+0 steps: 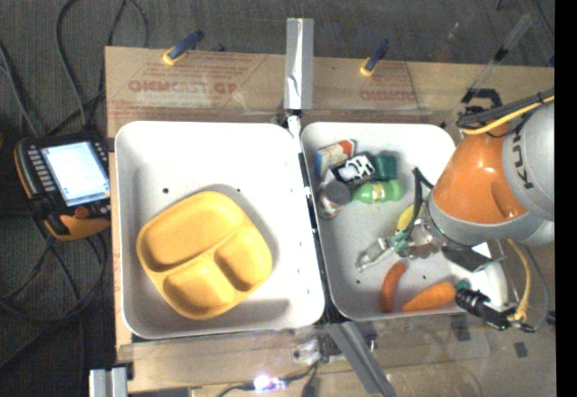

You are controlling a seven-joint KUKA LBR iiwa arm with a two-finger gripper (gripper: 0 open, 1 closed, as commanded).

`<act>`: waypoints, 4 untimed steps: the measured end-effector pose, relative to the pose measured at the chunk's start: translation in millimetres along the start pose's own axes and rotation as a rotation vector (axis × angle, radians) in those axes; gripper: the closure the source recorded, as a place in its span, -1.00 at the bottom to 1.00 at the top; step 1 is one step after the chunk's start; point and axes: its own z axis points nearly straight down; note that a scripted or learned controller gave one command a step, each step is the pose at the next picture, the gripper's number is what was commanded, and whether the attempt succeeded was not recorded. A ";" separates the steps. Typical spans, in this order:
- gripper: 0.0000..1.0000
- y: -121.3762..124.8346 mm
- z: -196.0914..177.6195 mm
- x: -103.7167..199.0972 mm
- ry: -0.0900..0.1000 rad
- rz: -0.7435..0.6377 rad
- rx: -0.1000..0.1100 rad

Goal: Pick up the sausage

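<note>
Lying near-upright, apparently, the sausage (391,285) tilts top-right toward the end effector (383,251).

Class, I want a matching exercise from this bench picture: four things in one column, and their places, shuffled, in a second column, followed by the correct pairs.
Things
1. yellow tray
2. sausage
3. carrot
4. green bottle

Places
A. right bin, near its front edge, just right of the sausage
B. left bin
C. right bin, upper part, among the small items
D. right bin, just below the end effector

Pairs: 1-B, 2-D, 3-A, 4-C
</note>
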 end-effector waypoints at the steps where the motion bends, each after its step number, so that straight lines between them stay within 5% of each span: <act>1: -1.00 -9.2 7.0 -41.6 -0.001 -0.075 -0.004; 3: -1.00 -1.8 6.4 -10.9 -0.014 -0.215 -0.005; 4: -1.00 -6.3 7.0 -31.9 -0.003 -0.286 -0.005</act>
